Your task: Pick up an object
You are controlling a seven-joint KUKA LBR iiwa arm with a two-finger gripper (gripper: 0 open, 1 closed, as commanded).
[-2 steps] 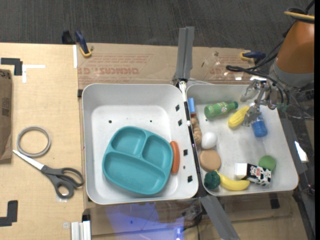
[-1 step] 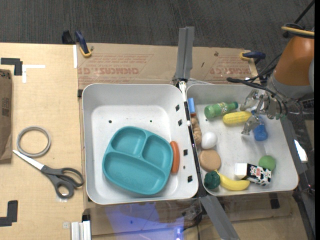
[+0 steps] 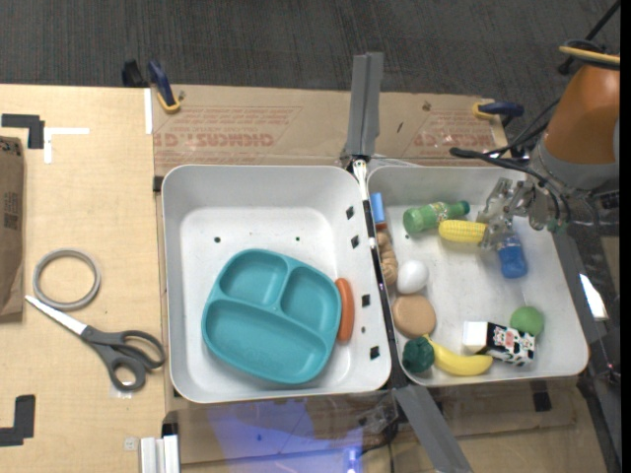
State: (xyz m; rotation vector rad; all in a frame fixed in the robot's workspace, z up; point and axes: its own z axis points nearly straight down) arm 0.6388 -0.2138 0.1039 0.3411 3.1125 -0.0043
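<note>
1. Lettering is seen on the brown cardboard sheet [image 3: 296, 131] laid behind the two bins; it is printed in red and appears upside down or mirrored from the camera view, and it cannot be read with confidence.
2. A black-and-white cow-patterned carton [image 3: 512, 344] is found at the near right of the right bin [image 3: 567, 363]; no words can be made out on it.
3. The gripper [image 3: 501, 227] is located over the far right part of the right bin, with the orange-banded arm [image 3: 584, 116] entering from the right. Whether anything is pinched cannot be told.
4. A blue object [image 3: 512, 260] is seen just below the gripper, its long axis running roughly toward the near edge; contact cannot be confirmed.
5. A yellow corn cob [image 3: 461, 231] lies just left of the gripper, long axis left to right.
6. A green bottle [image 3: 434, 215] lies beside the corn, long axis left to right, its cap pointing right.
7. A banana [image 3: 461, 361] lies at the near edge, curved, long axis left to right.
8. In the left bin [image 3: 187, 205], a teal divided plate [image 3: 271, 315] is placed, with an orange piece [image 3: 345, 308] at its right rim.
9. Scissors [image 3: 99, 341] and a tape roll [image 3: 66, 277] lie on the bench at left.
</note>
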